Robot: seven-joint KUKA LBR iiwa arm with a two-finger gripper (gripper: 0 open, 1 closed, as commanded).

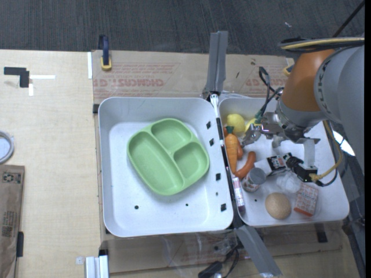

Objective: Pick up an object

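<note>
Hovering jaws near the lemon (235, 121); opening unclear.

Matt green plastic plate (168, 155)

Pale wood table (46, 132) with a strip of brown cardboard (151, 77) printed in faded red lettering. Both bins are plain white: the left bin (116, 213) holds a mint green plate (168, 155), the right bin (330, 210) a bright yellow lemon (235, 121), an orange carrot (232, 146), a reddish-orange sausage (244, 164), a tan egg (278, 205) and a red-and-white patterned packet (306, 200). Arm (342, 80) is grey with an orange band. Blue-and-yellow clamp (104, 52) at the back.
</note>
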